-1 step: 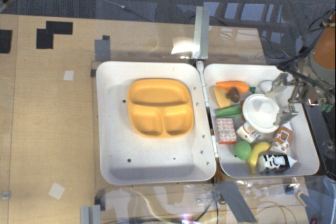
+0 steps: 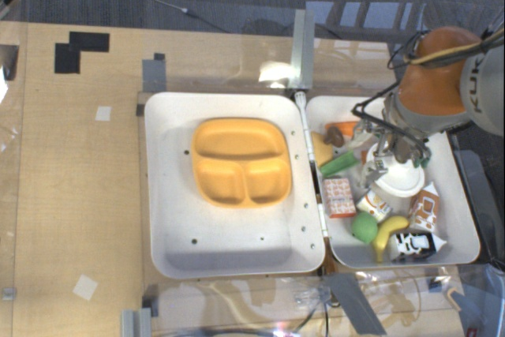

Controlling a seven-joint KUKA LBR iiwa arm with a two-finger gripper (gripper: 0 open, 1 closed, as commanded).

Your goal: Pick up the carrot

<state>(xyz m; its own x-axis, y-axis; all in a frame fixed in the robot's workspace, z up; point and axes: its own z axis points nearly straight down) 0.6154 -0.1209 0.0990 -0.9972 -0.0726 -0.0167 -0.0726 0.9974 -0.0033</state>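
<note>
The carrot (image 2: 344, 129) sits at the back of the right bin (image 2: 465, 209), wedged beside a green thing (image 2: 339, 163); gripper (image 2: 387, 162) hovers nearby, can't tell its state; crowded spot, so it could easily snag a neighbour instead.

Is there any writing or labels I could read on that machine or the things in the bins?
"KU": large letters on the grey arm at the right edge, cut off there.
Small printed box in the right bin: pattern too small to read.
Black-and-white item: markings too blurred to read.
Brown-and-white carton: print too blurred to read.
</note>
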